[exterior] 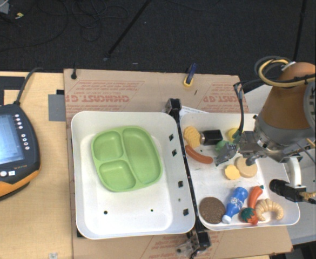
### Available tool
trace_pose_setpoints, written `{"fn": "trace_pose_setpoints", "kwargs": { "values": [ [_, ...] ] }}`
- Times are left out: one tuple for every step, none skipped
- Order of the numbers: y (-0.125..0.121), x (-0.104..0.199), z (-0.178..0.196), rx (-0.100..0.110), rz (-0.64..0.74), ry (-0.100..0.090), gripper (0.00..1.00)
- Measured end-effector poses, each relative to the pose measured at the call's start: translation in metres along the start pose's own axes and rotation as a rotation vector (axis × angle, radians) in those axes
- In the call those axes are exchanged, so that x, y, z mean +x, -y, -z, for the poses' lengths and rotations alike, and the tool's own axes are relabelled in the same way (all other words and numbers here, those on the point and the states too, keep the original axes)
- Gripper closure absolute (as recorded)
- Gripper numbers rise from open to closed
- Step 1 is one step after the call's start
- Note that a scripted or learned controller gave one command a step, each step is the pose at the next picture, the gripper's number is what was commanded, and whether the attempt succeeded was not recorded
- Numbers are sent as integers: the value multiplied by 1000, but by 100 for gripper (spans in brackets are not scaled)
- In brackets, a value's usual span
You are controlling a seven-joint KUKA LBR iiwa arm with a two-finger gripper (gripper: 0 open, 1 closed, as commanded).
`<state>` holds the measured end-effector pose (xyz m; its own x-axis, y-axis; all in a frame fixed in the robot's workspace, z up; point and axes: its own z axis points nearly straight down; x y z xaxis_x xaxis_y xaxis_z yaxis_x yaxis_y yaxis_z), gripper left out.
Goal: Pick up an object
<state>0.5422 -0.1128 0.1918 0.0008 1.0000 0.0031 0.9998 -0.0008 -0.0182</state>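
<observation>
Hanging just above the tan disc (248, 169), nearly touching its upper edge: gripper (248, 158). Clenched or released, cannot tell; nothing seen grasped.

Lying flat on the floor of the right bin (212, 179), tan disc touching a yellow disc (232, 172) at its left side.

Crowding the tan disc:
- just up-left, a small grey piece (225, 154), close under the wrist;
- further left, a red sausage (199, 155);
- up-left beyond that, a black block (212, 136), a green bit (221, 143) and a ridged yellow piece (192, 135);
- below, near, a blue-and-white bottle (235, 201) and an orange carrot (255, 196);
- below-left, a brown round biscuit (212, 209);
- below-right, a pale curled piece (270, 209).

Looming up-right of the tan disc and covering that corner of the bin: grey arm with orange band (290, 99).

Well left of the tan disc, past the black divider (182, 161): left bin (163, 209) holding a green divided plate (126, 159). Far left of the tan disc, off the bins: a control tablet (6, 150).
</observation>
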Motion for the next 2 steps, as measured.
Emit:
{"fn": "trace_pose_setpoints", "kwargs": {
  "values": [
    [-3,0,8,-14,2,2,0],
    [-8,-8,-44,-9,2,1,0]
  ]
}}
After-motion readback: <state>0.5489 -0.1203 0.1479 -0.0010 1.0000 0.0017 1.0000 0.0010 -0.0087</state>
